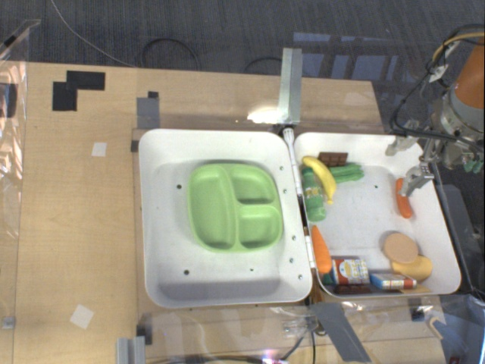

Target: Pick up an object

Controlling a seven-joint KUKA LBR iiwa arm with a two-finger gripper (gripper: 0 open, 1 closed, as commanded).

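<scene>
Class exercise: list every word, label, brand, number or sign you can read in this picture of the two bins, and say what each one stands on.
None can be read.
Small carton at the right bin's near wall: red and white printing, too blurred to read.
Tube beside it: coloured label, too small to read.
Green bottle: no legible label.
Black shapes on the bench: plain patches, not text.

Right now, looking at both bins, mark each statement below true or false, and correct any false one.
1. The green tray lies in the left bin. True.
2. The banana is in the left bin. False: it lies in the right bin, near the divider.
3. The carrot lies along the right bin's left wall. True.
4. The gripper is over the green tray. False: it is at the right bin's right side, near the small orange piece.
5. The tray has one compartment. False: it has three.
</scene>
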